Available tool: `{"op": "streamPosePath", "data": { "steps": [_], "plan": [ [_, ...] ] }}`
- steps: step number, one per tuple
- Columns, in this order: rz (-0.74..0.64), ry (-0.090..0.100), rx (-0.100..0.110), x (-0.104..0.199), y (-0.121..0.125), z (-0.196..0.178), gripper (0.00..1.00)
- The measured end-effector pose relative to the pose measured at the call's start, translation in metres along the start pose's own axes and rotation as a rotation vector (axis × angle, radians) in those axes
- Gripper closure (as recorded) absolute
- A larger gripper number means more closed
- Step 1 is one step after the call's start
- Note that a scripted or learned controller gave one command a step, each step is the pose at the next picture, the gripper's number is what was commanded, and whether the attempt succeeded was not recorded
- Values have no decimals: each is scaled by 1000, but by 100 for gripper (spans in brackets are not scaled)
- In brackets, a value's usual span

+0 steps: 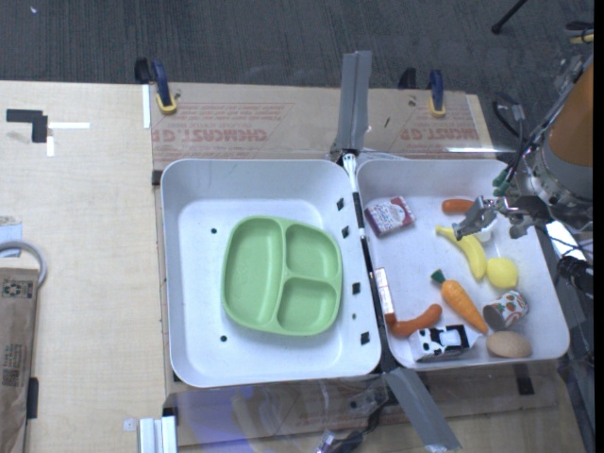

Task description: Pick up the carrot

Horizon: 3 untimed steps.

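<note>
The wooden tabletop (85,253) carries two shallow white bins. The left bin (189,281) holds a green three-compartment plastic plate (281,275). Over the right bin (547,281), the pincer (493,217) hangs open above a yellow banana (469,251). The orange carrot with green top (461,303) lies nearer, untouched.

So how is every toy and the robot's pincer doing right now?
Orange plastic carrot with green top: lying loose in the right bin.
Yellow plastic banana: lying flat, just under the pincer.
Green three-compartment plate: flat in the left bin.
Metal two-finger pincer: above the banana, holding nothing.
</note>
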<state>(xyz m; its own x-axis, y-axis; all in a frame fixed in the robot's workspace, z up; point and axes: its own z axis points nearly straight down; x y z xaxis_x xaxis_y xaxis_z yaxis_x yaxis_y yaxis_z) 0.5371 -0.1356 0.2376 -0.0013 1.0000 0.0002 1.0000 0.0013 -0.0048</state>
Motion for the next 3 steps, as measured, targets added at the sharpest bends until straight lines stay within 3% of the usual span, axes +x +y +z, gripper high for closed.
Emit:
{"op": "streamPosePath", "data": {
  "steps": [1, 2, 3],
  "plan": [
    [252, 1, -2, 12, -48, 147, 0],
    [257, 1, -1, 11, -48, 138, 100],
    [440, -1, -2, 66, -23, 47, 100]
  ]
}}
